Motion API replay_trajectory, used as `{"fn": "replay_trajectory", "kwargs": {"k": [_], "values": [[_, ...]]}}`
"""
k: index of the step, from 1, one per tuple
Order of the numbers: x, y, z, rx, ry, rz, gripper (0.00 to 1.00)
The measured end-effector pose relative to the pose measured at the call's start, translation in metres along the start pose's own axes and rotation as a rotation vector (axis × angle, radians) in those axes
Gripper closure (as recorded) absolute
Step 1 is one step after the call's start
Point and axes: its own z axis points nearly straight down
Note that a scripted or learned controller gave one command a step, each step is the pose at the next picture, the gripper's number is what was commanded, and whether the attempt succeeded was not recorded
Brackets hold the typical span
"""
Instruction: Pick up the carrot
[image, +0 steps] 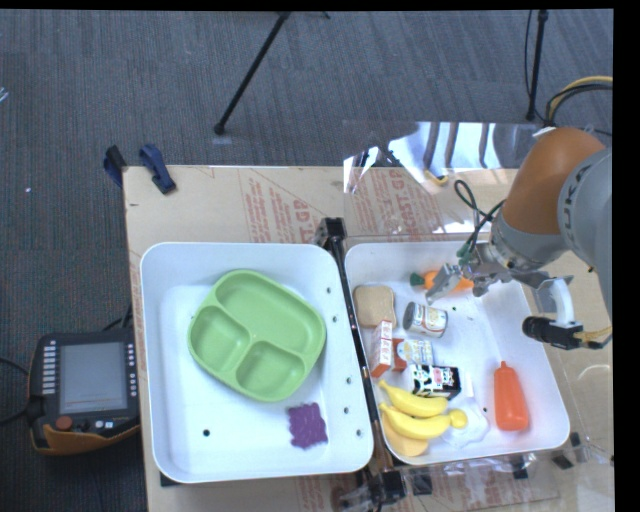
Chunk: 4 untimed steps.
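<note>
One carrot (444, 282) lies at the right bin's (545, 385) far end, touching the gripper (447, 284); whether the jaws are wide or narrow I cannot tell. Nearby: two bananas (418, 413), one orange bottle (510, 398), one can (428, 319). The left bin (165, 400) holds one green plate (257, 335) and one purple piece (307, 425). The table (250, 205) stands on grey carpet (100, 90).

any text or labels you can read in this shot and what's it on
Nothing reads cleanly.
Cardboard sheet under the bins: large red print, reversed or upside down from this camera, not legible.
Small can: label too blurred.
Red and white carton: print too small.
Black and white carton: cow-patch pattern, no legible words.
Handheld pendant left of the bench: screen blank grey, buttons unreadable.
</note>
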Motion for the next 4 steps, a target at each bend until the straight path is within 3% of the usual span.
{"fn": "replay_trajectory", "kwargs": {"k": [1,2,3,4], "values": [[-0.017,-0.001,0.018,0.003,0.000,0.270,0.00],[-0.016,-0.003,0.020,0.015,0.007,0.490,0.00],[-0.013,-0.007,0.023,0.030,0.000,0.776,0.00],[0.032,-0.002,0.019,0.011,-0.001,1.185,0.00]]}}
